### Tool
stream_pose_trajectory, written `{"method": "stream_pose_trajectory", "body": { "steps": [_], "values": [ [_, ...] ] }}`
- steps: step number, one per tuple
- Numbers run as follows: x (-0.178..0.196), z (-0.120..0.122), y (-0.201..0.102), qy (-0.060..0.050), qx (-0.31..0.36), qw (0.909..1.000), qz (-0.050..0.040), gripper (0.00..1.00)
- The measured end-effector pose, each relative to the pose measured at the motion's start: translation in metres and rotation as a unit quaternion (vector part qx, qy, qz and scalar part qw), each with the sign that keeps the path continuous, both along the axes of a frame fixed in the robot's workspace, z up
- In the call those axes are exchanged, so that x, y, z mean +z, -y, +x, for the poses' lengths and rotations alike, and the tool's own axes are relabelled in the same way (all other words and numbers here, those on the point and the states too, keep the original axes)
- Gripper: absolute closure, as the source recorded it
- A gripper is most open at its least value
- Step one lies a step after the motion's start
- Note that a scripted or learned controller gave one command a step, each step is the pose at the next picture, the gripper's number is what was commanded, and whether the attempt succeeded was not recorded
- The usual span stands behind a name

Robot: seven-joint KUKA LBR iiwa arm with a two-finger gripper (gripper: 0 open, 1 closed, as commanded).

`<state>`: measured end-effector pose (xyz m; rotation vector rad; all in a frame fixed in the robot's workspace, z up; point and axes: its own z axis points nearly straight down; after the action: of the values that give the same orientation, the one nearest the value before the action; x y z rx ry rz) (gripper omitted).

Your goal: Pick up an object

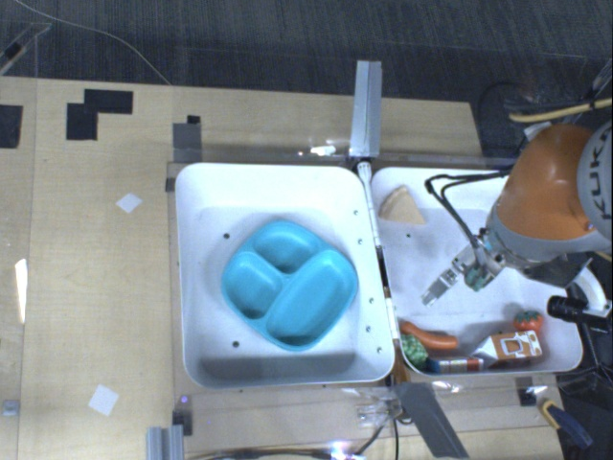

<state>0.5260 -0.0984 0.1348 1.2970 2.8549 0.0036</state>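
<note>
Near rim, right bin (575, 357): small cluster against the front wall, namely an orange carrot-shaped toy (431, 336), a green round piece (414, 353) at its left end, a red-tipped marker-like stick (460, 362), an orange printed carton (517, 346) lying flat.
Middle, right bin: two-finger gripper (442, 286) slanting down-left over bare white floor, apart from every item; jaws seemingly slightly parted, nothing between them.
Arm (546, 195): grey body, orange band above the wrist, entering from the right.
Far corner, right bin: tan wedge-shaped block (400, 206), alone near the dividing wall.
Left bin (201, 257): sky-blue three-compartment plastic tray (289, 283), centred.
Likely target: orange carrot-shaped toy, nearest the fingertips.
Handling, judged: light, smooth, probably hard plastic; rounded, prone to roll or slip from a shallow pinch.
Hold, suggested: across the thick middle, fingers perpendicular to the long axis, clear of the bin wall.
Alternative: carton, light yet crushable; pinch across its narrow width.
Progress: approach only, no grasp yet.
</note>
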Motion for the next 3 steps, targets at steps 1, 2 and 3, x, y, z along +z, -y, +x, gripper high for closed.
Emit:
{"method": "stream_pose_trajectory", "body": {
  "steps": [1, 2, 3],
  "values": [
    [-0.045, -0.034, 0.014, 0.005, -0.014, 0.9999, -0.0001, 0.00],
    [-0.046, 0.059, 0.008, 0.004, -0.015, 0.9999, -0.0002, 0.00],
    [0.053, 0.124, -0.030, 0.002, 0.019, 0.9998, -0.0003, 0.00]
  ]
}}
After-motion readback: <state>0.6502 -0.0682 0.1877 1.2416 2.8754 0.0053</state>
